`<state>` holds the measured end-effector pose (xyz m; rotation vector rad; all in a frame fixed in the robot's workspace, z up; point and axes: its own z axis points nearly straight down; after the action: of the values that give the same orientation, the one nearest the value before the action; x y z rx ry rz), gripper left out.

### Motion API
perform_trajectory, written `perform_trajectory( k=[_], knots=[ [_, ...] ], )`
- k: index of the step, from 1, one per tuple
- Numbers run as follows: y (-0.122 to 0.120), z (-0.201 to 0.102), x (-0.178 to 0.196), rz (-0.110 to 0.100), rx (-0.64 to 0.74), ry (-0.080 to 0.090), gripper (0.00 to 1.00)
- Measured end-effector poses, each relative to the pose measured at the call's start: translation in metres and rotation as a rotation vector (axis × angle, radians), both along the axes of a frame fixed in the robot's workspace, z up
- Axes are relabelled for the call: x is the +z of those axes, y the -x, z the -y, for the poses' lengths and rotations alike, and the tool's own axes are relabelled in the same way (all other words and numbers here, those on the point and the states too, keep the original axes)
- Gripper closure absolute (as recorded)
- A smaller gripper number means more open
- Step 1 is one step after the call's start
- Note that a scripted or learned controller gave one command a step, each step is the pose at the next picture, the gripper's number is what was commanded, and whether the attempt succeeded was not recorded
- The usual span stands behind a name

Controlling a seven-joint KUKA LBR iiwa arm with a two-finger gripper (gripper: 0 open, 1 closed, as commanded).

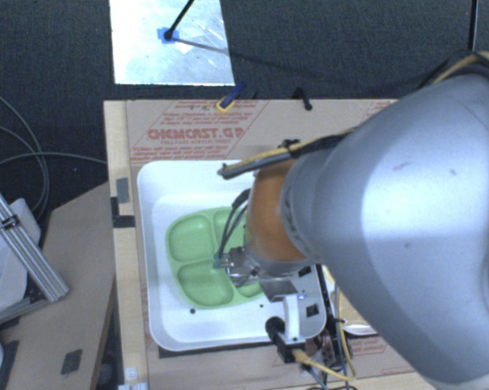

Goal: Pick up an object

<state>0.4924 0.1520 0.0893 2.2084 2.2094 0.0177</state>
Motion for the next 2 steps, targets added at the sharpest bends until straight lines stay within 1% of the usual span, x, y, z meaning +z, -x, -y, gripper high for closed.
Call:
perform_trajectory(
  k=[1, 2],
  knots=[
    [-0.114, 0.036, -0.003, -0.017, 0.003, -0.009, 1.0],
    [-0.159, 0.016, -0.004, -0.028, 0.007, -0.009, 1.0]
  ],
)
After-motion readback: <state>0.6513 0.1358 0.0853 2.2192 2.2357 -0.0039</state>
